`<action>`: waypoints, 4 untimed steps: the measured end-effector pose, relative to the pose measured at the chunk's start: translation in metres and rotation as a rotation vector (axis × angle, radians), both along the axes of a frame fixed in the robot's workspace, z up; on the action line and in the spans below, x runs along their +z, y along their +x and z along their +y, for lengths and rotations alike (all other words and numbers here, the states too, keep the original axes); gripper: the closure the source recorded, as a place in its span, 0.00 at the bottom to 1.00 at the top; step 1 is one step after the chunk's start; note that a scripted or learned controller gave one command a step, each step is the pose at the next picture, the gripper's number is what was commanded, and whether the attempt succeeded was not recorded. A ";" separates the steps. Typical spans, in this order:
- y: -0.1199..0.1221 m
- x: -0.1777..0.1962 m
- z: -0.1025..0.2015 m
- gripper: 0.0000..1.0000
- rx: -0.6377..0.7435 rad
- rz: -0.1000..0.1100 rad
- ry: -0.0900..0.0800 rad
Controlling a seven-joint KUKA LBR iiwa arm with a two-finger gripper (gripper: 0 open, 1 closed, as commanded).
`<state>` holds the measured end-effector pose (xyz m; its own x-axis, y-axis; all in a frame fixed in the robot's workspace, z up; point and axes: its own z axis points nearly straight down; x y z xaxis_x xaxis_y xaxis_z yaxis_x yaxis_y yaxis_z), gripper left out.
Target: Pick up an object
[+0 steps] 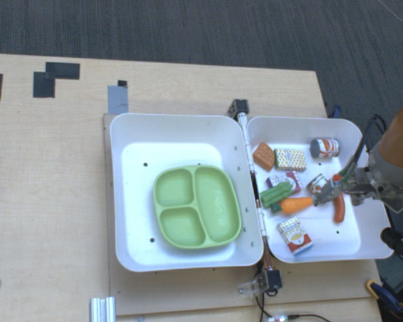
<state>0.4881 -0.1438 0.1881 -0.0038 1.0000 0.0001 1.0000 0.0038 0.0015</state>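
Here, gripper (328, 192) low in right bin (349, 245), right of frame centre; jaw state unclear. Nearest target: red sausage (339, 208) just below-right, beside carrot (296, 205). Likely light, smooth plastic toy, rolls; grasp across middle.

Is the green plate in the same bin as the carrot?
No, the green plate lies in the left bin, while the carrot lies in the right bin among the other toys.

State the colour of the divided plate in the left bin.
Light green, clearest in the camera view: divided plate.
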 end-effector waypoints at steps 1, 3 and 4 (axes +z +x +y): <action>0.020 -0.085 0.024 0.00 -0.001 -0.017 0.000; 0.021 -0.074 0.027 0.00 0.003 -0.017 0.005; 0.022 -0.063 0.028 1.00 0.004 -0.019 0.006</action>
<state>0.5099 -0.1161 0.1249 -0.0080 1.0000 0.0056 0.9997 0.0079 0.0210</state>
